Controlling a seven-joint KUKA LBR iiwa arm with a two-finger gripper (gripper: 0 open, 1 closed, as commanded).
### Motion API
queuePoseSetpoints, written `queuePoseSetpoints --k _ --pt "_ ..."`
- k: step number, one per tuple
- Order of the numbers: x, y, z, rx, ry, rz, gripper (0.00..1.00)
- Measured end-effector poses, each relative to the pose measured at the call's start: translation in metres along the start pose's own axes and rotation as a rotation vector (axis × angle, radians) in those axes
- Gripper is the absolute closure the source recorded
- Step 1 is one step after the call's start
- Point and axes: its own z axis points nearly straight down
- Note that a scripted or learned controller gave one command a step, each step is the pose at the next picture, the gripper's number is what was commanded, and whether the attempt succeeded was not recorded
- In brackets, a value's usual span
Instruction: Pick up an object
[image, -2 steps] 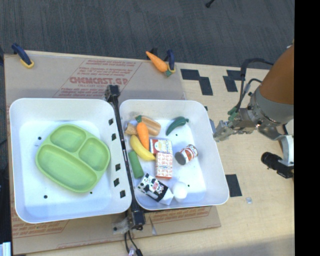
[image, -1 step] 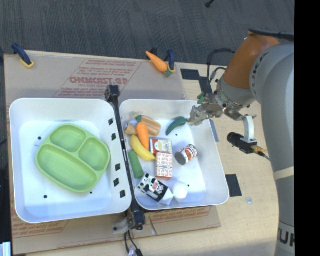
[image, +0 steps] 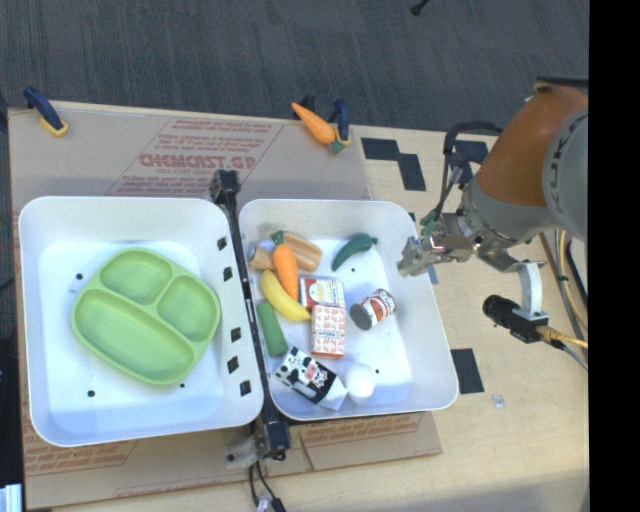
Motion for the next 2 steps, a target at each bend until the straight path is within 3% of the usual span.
queuePoseSetpoints --k 1,2 --pt "0.000 -0.052 0.035 0.002 -0.001 -0.001 1.00" --pt "0.024 -0.080 0.016 0.002 0.000 -0.002 1.00"
